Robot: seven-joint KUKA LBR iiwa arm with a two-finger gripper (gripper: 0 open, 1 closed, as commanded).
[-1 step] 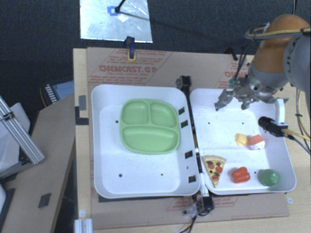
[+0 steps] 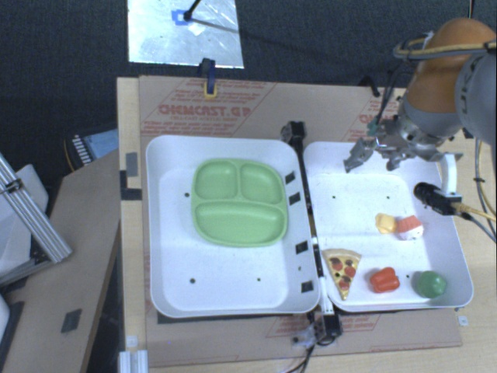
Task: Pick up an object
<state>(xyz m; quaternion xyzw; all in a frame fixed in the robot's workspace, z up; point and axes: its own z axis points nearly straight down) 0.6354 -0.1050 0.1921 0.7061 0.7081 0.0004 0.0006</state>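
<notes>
End effector spread, holding nothing; pizza slice, red pepper, green ball well apart.

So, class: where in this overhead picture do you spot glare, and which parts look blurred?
Camera view: glare whitens the silvery sheet at the top; the gripper looks soft and smeared; the green divided plate and pizza slice read fairly crisp, under even light with faint shadows.
</notes>
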